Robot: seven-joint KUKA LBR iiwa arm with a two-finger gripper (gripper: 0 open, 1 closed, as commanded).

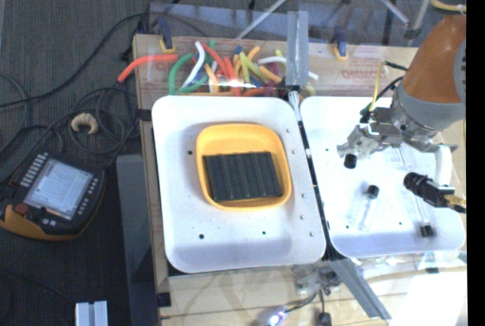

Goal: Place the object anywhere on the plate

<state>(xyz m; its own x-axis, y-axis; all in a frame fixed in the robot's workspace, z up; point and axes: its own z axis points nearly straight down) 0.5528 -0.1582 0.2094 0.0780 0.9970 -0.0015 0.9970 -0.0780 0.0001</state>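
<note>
On the counter (227, 294), w/ dark carpet, cables and tripod legs around it, two white bins are set side by side. A teach pendant (53, 195) is seen on the floor at left, and a bunch of coloured tubes (220, 70) behind the bins.

Left bin (227, 241): the yellow plate (242, 139) is seated near its middle, w/ a dark ribbed slab (242, 175) covering most of its floor. Only the yellow rim and a strip at the back are left bare, so landing room is judged limited; the slab top may have to serve.

Right bin (394, 241): the arm is held over the back half, the tool (379, 136) just above the bin floor. Whether it is open or closed can't be told, and nothing is seen gripped in it.

The object is taken to be the thin clear tube w/ a black cap (367, 203), lying flat near the bin's middle, apart from the tool. It is judged light, stiff, prob. plastic, smooth and apt to roll or slip. A pinch across the barrel, near the cap, is judged best.

Another black-and-clear piece (424, 188) lies near the right edge, w/ a similar clear stick (421, 220) below it.
</note>
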